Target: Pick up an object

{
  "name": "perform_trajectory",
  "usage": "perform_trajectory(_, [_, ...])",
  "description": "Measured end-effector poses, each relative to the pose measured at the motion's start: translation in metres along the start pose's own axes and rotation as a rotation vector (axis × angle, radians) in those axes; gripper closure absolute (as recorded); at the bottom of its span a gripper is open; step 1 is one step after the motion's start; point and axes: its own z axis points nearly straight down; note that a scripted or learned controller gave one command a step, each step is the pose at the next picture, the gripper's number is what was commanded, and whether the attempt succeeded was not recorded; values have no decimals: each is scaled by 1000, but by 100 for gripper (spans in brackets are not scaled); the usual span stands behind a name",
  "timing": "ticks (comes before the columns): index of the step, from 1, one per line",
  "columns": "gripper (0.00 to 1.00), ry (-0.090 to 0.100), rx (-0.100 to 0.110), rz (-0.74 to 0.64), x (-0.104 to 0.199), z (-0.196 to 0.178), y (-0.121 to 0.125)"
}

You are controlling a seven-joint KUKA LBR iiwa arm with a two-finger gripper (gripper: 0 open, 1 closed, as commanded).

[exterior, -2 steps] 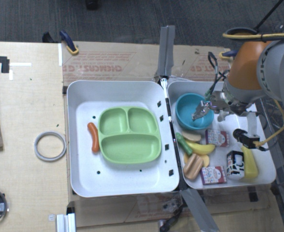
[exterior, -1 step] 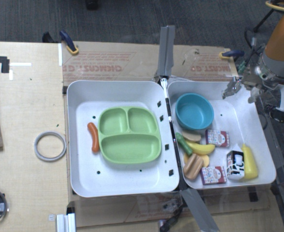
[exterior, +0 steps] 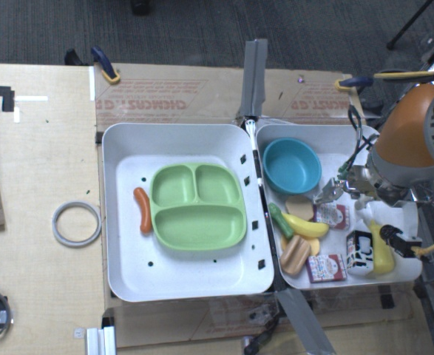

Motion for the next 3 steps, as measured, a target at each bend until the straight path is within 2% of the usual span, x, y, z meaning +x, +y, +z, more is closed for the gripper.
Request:
perform_trajectory(1, [0,-2,5,262,-9,-47,12])
perform_trajectory(2, [0,-2,5,49,5,-73,31])
perform_trajectory(3, [0,0,0,-84,4,0,-28])
